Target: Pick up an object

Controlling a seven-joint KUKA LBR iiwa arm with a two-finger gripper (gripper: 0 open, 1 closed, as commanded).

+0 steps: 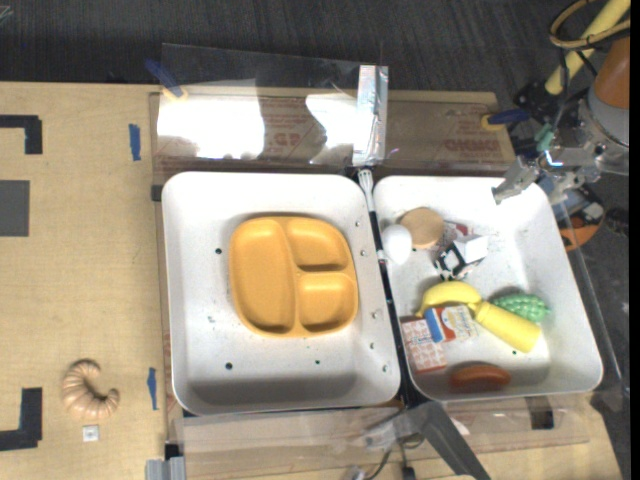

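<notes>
Camera view, gripper (520, 180) above right bin's (572, 298) corner

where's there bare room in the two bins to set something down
Left bin: a bare white margin rings the yellow divided plate, widest along the front. Right bin: the far right corner is bare; the middle and front are crowded with the banana, carton and other items.

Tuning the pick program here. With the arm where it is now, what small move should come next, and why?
Probably swing the tool inward over the right bin toward the yellow corn cob. The tool sits at the bin's far right corner, above no object, while the corn cob lies fairly exposed among the clutter.
</notes>
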